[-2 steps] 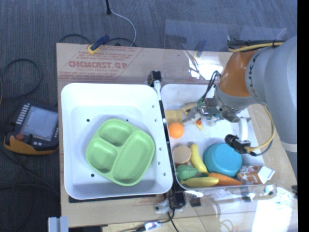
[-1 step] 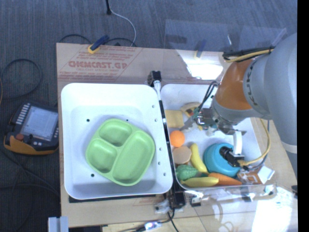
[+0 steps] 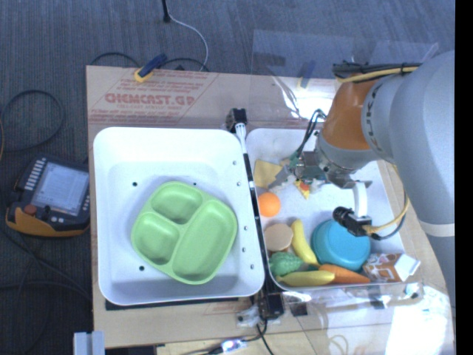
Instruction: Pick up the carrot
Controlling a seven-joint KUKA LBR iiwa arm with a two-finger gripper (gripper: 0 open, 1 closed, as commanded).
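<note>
The carrot [image 3: 344,275] is orange and lies flat along the near wall of the right bin [image 3: 384,191], just below a blue bowl [image 3: 341,247]. My gripper [image 3: 304,177] hangs over the far part of that bin, well above the carrot in the view and apart from it. It sits close to a yellow wedge [image 3: 266,173], with a small yellow and red piece [image 3: 304,190] just under it. The arm's orange band [image 3: 347,124] is to its upper right.
Packed around the carrot are a yellow banana [image 3: 302,241], another yellow fruit [image 3: 307,279], a green vegetable [image 3: 284,262], a tan disc [image 3: 278,235], an orange ball [image 3: 269,204] and a small box [image 3: 387,267]. A green divided plate [image 3: 185,232] lies in the left bin [image 3: 118,154].
</note>
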